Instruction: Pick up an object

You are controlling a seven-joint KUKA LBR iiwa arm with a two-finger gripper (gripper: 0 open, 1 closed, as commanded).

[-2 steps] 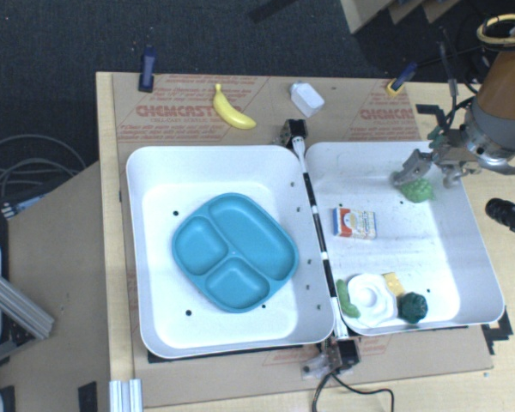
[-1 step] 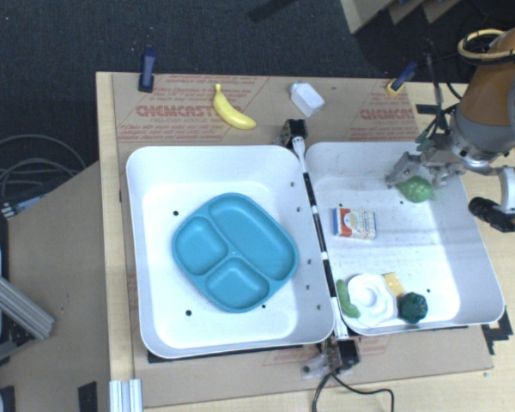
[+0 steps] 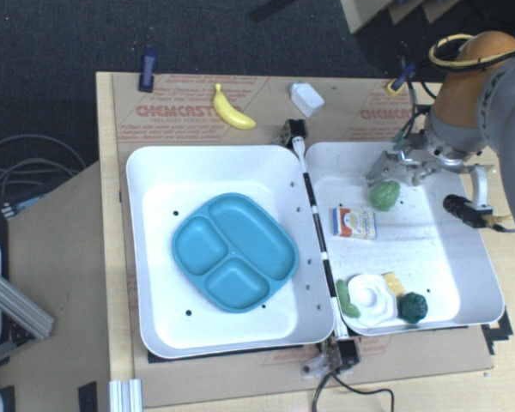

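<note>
Honestly, the gripper (image 3: 391,172), whose state I cannot tell, should center over the green ball (image 3: 384,196) before descending.

Colours I see across both white bins

I see a blue divided tray (image 3: 233,251), a yellow banana (image 3: 232,110) on the tan surface (image 3: 180,110), a light green ball (image 3: 384,195), and a dark green lump (image 3: 413,306).

Robot arm (image 3: 489,93): grey rounded casing with an orange band above the wrist, a yellow cable looped beside that band, and a silver metal gripper (image 3: 401,166) below it.
</note>
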